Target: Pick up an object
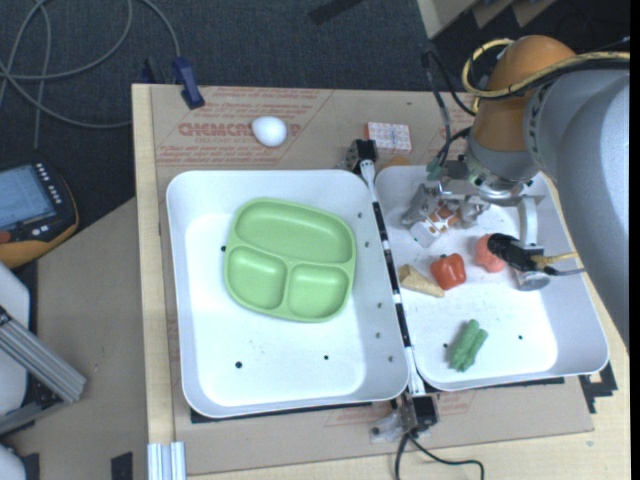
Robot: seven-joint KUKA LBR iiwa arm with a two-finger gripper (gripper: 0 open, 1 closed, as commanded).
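My fingers (437,211) hang over the right white bin's (575,343) far-left corner; spread indeterminate. The red plastic pepper (449,269) lies loose nearby, ungrasped.

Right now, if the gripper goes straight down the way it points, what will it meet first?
The gripper points down into the right bin, near its upper left corner. Its first contact looks like the bare white floor there. The red pepper and the yellow wedge lie closer to the camera, apparently outside that line; depth is unclear.
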